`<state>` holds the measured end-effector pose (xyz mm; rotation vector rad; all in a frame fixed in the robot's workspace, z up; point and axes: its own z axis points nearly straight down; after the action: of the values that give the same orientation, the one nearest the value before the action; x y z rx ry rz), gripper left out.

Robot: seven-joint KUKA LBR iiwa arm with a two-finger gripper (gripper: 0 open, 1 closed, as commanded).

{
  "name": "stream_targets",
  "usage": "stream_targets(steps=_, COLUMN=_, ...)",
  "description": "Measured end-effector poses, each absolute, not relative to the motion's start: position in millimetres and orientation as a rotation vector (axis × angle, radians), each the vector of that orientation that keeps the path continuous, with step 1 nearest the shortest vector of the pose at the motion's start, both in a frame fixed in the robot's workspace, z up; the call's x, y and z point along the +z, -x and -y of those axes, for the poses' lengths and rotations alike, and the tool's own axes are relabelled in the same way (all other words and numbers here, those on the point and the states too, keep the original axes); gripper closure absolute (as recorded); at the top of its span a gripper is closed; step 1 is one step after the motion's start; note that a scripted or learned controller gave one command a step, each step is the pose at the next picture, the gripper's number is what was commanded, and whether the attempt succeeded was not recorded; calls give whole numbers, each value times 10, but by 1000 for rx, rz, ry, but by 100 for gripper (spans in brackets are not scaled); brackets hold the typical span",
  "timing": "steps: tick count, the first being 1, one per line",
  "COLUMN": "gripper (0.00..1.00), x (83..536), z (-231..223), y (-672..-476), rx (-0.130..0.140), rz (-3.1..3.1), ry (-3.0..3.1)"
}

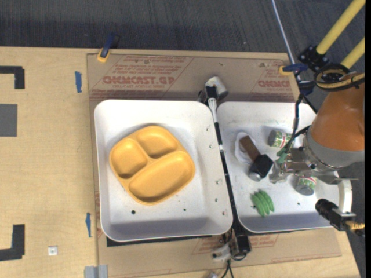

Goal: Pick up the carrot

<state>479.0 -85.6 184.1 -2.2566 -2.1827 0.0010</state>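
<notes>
My gripper (288, 168) hangs low over the middle of the right bin (290, 222), below the grey wrist and its orange band (343, 123). It sits between a black block (261, 167) on its left and a small green-labelled can (305, 184) on its right. The arm hides the right side of this bin.
The right bin also holds a brown piece on a white base (249, 147), a second small can (278, 138) and a green ridged vegetable (262, 202). A yellow three-part plate (152, 164) lies in the left bin (110, 213). Cables and yellow poles (342, 22) stand at the back right.
</notes>
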Motion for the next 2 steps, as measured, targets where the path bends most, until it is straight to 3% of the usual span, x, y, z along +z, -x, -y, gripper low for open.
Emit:
stream_targets(steps=1, gripper=100, x=1844, z=154, y=-4796, rx=-1, rz=1694, ry=2646)
stream_targets(steps=2, gripper=100, x=2444, z=-76, y=-4797, rx=0, rz=1522, ry=2748)
